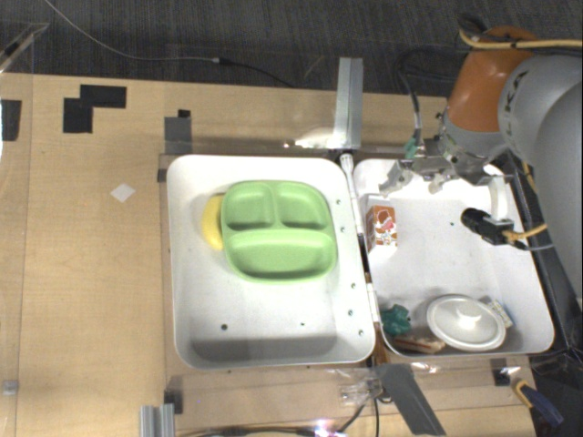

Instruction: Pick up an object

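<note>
Arm (524,89) over far edge of right bin (528,289); gripper (421,169) state: can't tell, nothing seen held. Left bin (196,271): green tray (276,228) atop yellow item (211,223), too wide/flat imo. Better targets: white bowl (466,321) at near edge, then carton (383,225) by divider wall, come straight down, fingers parallel to wall. Teal bit (395,318) crowds corner.

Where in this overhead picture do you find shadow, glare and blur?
Camera view: a soft shadow darkens the near floor of the left shallow white bin; glare flares on the metal post at the bins' far edge; the grey arm with the orange band looks blurred.
</note>
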